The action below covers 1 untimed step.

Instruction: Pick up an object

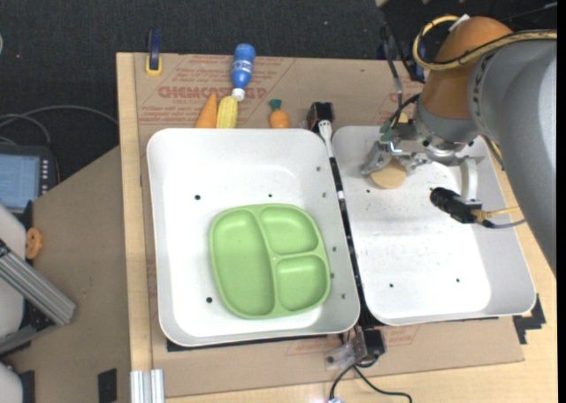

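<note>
A small tan, rounded object (387, 178) lies in the far left part of the right white bin (442, 286). My gripper (390, 159) hangs directly over it, reaching down from the grey arm with the orange band (464, 43) that enters from the right. The gripper's lower end is at or just above the tan object's top edge, and I cannot tell whether they touch. A black connector with a yellow cable (453, 203) hangs beside the wrist over the same bin.
The left white bin (177, 180) holds a green divided plate (268, 258). Behind the bins on the cardboard lie a blue-and-white bottle (241, 69), a toy corn cob (227, 111), two toy carrots (207, 113) and a black item (318, 114).
</note>
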Available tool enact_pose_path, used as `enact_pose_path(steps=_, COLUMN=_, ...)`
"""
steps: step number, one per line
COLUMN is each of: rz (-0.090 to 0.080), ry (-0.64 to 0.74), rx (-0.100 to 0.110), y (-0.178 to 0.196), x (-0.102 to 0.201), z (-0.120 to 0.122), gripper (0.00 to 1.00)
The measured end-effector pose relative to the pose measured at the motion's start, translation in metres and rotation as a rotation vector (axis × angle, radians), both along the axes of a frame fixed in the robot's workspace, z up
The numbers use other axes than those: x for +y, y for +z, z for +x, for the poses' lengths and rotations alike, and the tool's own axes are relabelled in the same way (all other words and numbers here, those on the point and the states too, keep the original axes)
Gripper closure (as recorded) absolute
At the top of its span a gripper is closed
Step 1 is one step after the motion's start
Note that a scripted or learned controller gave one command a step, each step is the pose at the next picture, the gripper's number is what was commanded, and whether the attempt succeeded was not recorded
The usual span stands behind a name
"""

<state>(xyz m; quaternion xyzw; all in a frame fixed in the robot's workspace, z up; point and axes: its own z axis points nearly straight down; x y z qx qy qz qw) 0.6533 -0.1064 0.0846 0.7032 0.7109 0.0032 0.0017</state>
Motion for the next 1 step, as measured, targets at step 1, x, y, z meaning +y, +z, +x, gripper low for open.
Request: enact_pose_path(steps=1, rz=0.0, ry=-0.002, rx=0.001, y=0.1066, x=0.0897, z=-0.0423, gripper=1.0)
